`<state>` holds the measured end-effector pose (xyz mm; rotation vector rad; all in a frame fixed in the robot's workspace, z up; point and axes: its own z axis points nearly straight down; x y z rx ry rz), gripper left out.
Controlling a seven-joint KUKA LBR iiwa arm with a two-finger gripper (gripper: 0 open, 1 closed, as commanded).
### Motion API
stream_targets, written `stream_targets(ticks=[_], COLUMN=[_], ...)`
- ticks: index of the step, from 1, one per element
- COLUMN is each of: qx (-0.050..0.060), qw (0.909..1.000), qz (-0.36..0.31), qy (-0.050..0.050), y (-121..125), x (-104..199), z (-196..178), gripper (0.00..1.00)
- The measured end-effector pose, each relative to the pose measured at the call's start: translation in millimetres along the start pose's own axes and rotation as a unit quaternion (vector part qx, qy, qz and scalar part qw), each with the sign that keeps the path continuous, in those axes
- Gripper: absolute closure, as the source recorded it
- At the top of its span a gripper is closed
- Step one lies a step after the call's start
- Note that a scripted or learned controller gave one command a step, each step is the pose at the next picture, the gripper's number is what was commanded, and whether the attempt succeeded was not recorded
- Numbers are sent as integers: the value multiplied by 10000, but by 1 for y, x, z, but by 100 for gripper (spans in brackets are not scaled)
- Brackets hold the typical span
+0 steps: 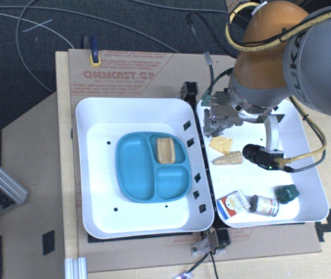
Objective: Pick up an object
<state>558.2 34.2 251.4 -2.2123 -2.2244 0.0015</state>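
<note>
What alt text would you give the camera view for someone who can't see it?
A grey and orange robot arm reaches into the right bin, above a yellow wedge. The left bin holds a blue divided plate.

The bench (66,156) is a pale brown board filling the middle of the frame, its surface bare along the left margin and the lower edge. A printed cardboard sheet (124,68) with red lettering lies flat on it toward the upper centre. Directly on the bench sit two shallow white bins side by side: the left bin (89,156) in the centre of the frame, the right bin (310,202) at centre right, their inner rims touching. A blue-and-yellow clamp (95,50) grips the bench's top edge at upper left.
</note>
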Motion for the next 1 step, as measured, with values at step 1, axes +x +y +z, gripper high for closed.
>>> stream_targets(ticks=[1], qx=[-20], qw=[10000], qz=[-1], qy=[-2], y=[6], x=[45], z=[4], gripper=[100])
